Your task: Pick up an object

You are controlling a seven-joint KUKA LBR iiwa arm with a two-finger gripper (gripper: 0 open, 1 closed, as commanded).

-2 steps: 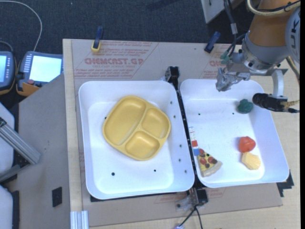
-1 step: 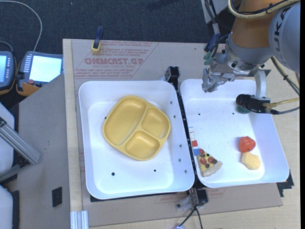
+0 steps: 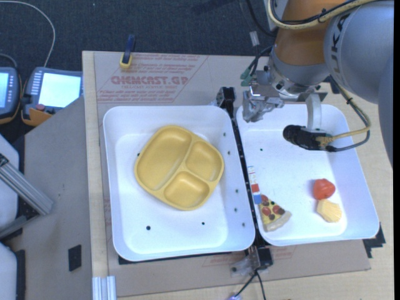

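My gripper hangs over the far left corner of the right bin, below the orange band of the arm. Nothing shows in it. In that bin's near part lie a toy pizza slice by the left wall, a red tomato-like piece and a pale yellow chunk just in front of it. All three lie well toward the near side from the gripper. A yellow divided plate lies in the middle of the left bin.
A black oblong part on a yellow cable hangs from the arm over the right bin's far half. The wall between the two bins runs just left of the gripper. Screens stand off the bench at far left.
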